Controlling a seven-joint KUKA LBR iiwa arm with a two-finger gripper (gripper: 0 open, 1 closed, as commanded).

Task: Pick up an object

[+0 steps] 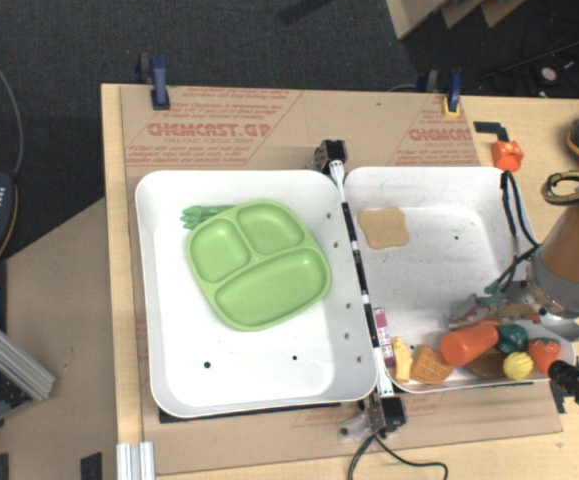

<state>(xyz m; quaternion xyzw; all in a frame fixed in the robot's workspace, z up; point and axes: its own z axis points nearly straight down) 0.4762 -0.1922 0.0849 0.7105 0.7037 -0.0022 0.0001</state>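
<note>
The counter (269, 128) carries two shallow white bins side by side. The left bin (169, 358) contains a green divided plate (257, 265) with three compartments, lying flat slightly above the bin's centre, and a small green leafy piece (201, 215) touching the plate's upper left edge. The right bin (439, 193) contains a tan flat piece (383, 228) near its upper left corner, well apart from the remaining contents. Those are grouped along the near wall toward the right corner: a waffle-patterned tan cone (431, 365), an orange cylindrical toy (468, 344) just beside it, a dark green toy (513, 338), a yellow round toy (517, 366) and a red-orange toy (544, 351). The arm (574, 253) enters from the right edge and stands over this group. The gripper's opening cannot be determined, and no object is seen held.
</note>
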